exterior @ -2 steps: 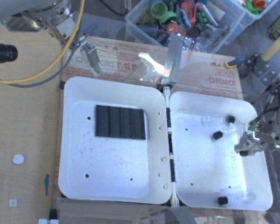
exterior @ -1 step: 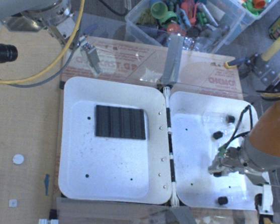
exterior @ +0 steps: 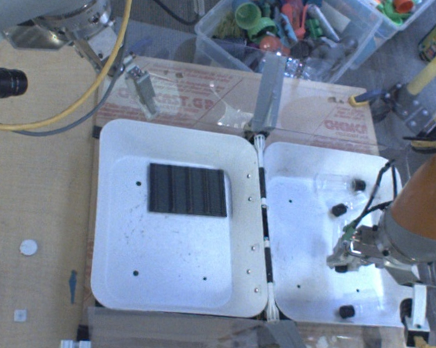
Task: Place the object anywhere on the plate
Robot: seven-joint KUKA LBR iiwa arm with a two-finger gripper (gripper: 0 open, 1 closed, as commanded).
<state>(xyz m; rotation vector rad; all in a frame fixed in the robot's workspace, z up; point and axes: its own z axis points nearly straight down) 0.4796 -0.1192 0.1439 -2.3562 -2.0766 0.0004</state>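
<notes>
The pick-up step is judged to be in hand: the tool (exterior: 344,254), its state not discernible, is lowered in the right bin (exterior: 299,219) among small dark objects (exterior: 340,210), while the dark ribbed plate (exterior: 188,190) in the left bin (exterior: 120,197) awaits a carry.

bins (exterior: 111,274): white | plate (exterior: 188,190): dark grey, ribbed | arm (exterior: 426,211): grey, orange band | bench (exterior: 17,208): tan

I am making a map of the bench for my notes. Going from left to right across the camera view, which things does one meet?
White disc on the bench → left bin → dark ridged plate → right bin → pincer → grey arm with orange band.
</notes>
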